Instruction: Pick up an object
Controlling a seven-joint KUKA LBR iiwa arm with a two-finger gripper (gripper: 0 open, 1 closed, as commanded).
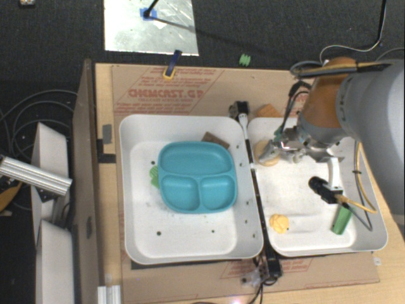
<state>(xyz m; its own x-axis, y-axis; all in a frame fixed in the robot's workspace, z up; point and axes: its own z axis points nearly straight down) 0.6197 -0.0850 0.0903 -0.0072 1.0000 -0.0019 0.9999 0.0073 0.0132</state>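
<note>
jaws at tan bit by right bin wall; open or shut, can't tell. risk: clip wall, bit skids away.

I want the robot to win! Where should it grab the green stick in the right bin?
Best guess: the middle of the green stick, coming straight down from above. It lies flat on the floor of the right bin, long and thin, so pinching across its narrow width should hold. Its long sides look free, though the bin's right wall is close.
</note>
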